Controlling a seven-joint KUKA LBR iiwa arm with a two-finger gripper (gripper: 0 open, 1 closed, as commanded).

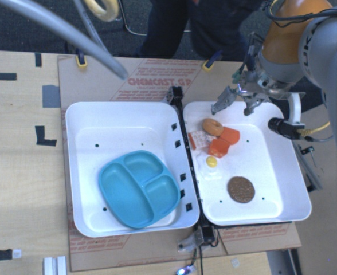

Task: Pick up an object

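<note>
The gripper (238, 101) is hovering with fingers spread over the right bin (283, 179), above 5 small items; a blue tray (138, 188) is lying in the left bin (82, 153).

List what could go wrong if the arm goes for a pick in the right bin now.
1. The bun, orange pieces and packet lie bunched together, so a grasp there may catch two things or push them apart.
2. The brown patty lies flat and may slip the jaws.
3. The gripper hovers over the right bin's far rim, so a straight descent might strike it.

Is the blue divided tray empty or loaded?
Empty. The blue tray in the left bin shows all three compartments bare.
</note>
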